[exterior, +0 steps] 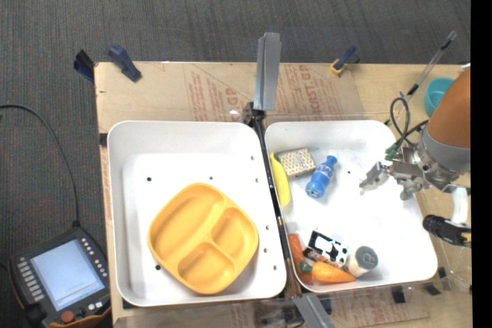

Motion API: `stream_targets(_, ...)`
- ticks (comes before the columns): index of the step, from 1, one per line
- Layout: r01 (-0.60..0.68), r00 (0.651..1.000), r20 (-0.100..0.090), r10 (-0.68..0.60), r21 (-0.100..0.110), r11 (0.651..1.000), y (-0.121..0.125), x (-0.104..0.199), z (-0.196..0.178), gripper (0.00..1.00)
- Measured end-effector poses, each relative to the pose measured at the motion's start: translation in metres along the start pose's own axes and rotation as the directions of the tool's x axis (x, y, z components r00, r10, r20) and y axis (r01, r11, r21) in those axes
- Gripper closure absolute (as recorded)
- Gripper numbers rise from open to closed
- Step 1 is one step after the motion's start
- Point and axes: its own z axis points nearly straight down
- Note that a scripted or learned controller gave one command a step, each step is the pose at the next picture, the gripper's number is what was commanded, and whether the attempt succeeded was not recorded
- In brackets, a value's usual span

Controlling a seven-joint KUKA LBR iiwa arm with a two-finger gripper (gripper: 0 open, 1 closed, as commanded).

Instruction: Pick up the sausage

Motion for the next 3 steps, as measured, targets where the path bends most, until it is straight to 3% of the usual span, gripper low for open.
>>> stream_targets(1,0.002,1.0,-0.002,-0.002,0.003,1.0,0.0,0.001,-0.008,1.0)
stream_targets(2,-0.226,0.974,0.0,0.226,0.002,0.974,-0.047,0.035,0.059,1.0)
stream_targets(3,-0.195,0.981,0.002,0.195,-0.002,0.981,-0.03,0.053,-0.096,1.0)
